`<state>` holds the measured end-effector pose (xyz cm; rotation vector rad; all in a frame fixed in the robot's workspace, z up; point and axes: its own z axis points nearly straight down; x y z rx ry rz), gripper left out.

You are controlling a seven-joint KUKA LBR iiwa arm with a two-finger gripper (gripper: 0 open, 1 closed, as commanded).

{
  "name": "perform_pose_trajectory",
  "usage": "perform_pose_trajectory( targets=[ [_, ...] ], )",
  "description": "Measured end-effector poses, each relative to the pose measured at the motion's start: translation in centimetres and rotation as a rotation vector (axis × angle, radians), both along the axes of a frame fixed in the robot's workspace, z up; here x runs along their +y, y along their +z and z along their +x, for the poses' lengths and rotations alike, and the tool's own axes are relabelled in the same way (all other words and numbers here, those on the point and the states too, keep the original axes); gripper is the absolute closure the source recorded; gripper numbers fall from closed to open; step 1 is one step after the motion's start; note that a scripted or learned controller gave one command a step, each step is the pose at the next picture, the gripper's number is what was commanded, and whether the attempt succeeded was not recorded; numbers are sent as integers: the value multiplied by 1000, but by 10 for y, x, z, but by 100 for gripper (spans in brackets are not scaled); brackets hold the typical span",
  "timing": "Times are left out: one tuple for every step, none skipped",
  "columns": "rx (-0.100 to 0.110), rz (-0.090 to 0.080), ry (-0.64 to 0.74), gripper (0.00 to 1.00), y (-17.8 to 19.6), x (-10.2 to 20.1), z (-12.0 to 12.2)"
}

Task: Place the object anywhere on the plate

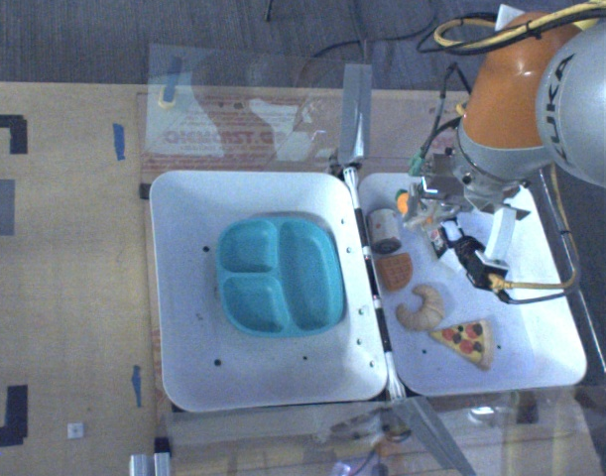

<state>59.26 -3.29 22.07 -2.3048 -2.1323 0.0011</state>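
My pincer (433, 198) hangs over the back left part of the right bin (550, 355); my big grey and orange arm covers most of it, so I cannot tell how wide it is; I cannot tell if it holds or touches anything either. Just below and left of my pincer, a small grey can (385, 230) lies by the bin's left wall; a tiny orange thing (404, 203) sits right beside it. Below the can lies a flat brown piece (394, 269); under that, a tan croissant (423, 306); then a pizza slice (465, 341) near the front of the bin. All 3 of these lie near my pincer, toward the front. The blue plate (280, 275) with 3 parts sits in the middle of the left bin (183, 216), well apart from my pincer. Both bins rest on the wooden table (64, 286).
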Motion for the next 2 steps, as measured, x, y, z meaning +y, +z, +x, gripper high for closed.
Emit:
perform_pose_trajectory(
  targets=[
    [-3,0,270,100,-8,128,2],
    [-3,0,270,0,-8,128,2]
  ],
)
